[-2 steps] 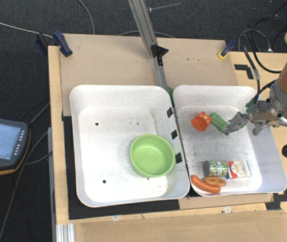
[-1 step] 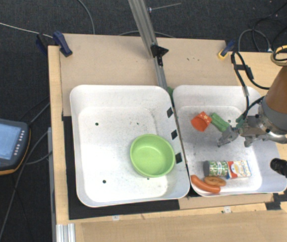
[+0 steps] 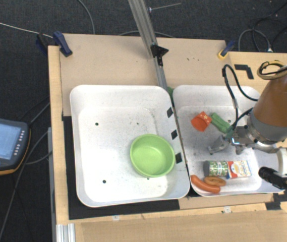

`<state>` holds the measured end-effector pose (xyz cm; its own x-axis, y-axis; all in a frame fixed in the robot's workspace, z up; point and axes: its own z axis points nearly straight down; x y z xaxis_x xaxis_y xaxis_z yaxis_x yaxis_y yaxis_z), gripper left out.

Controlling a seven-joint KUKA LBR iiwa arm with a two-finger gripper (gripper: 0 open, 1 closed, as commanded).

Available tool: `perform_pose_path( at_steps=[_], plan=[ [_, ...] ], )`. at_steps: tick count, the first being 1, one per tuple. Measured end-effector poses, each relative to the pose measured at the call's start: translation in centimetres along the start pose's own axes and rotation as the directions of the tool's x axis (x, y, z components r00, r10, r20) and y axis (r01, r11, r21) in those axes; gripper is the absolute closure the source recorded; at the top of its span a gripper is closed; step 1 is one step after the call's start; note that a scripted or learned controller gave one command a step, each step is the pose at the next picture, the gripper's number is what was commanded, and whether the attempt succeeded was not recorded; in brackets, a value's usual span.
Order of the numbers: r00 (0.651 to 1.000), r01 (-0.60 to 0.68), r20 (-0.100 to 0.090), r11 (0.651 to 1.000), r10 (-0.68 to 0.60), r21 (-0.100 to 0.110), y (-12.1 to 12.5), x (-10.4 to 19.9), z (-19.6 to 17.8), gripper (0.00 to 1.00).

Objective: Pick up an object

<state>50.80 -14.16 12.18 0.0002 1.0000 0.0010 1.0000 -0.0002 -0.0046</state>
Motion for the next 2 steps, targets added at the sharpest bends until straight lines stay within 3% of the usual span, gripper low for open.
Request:
perform_pose_path(
  at_steps=[1, 2],
  plan=[
    [1.0, 0.0, 0.001, 1.0, 0.0, -0.003, 0.0, 0.0, 2.7, 0.0],
    [1.0, 0.001, 0.001, 1.0, -0.001, -0.006, 0.0, 0.0, 1.6, 1.0]
  ],
)
